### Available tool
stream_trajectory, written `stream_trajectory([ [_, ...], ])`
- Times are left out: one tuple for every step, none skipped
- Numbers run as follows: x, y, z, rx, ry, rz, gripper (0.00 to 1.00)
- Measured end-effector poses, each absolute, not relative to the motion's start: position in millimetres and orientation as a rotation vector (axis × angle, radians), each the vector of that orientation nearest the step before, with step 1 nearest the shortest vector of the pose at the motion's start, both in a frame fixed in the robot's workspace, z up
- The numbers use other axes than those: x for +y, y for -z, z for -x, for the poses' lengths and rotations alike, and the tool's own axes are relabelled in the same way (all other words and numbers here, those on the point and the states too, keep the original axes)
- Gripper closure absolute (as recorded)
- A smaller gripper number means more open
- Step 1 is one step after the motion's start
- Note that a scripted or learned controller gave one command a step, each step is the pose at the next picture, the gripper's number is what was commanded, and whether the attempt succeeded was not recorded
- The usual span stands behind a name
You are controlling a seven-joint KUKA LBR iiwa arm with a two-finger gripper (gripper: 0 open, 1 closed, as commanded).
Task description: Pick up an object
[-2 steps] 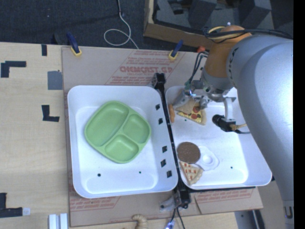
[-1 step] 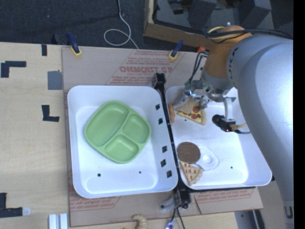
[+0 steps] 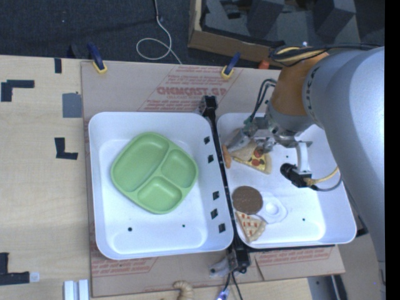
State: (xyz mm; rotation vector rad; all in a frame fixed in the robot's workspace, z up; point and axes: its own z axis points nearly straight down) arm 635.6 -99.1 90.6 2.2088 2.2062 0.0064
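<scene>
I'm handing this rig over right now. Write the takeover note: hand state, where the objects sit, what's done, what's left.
Hand: low in the right bin, at its upper left, over the pizza slice. Whether it grips anything cannot be told from this view.
Right bin also holds a brown round cookie, a waffle piece near the front edge and a small white piece beside the cookie.
Left bin: green divided plate.
Done: arm lowered to the pizza slice.
Left: confirm a grasp, then lift an object.

Grey arm (image 3: 350,105) reaching in from right, orange-banded wrist bent down, claw (image 3: 247,141) low.
</scene>
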Motion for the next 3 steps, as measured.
stream_trajectory([
  [-100, -88, -668.8, 2.215, 0.015, -2.222, 0.0],
  [-100, -99, -668.6, 2.214, 0.013, -2.22, 1.0],
  [-103, -99, -667.6, 2.211, 0.023, -2.219, 0.0],
])
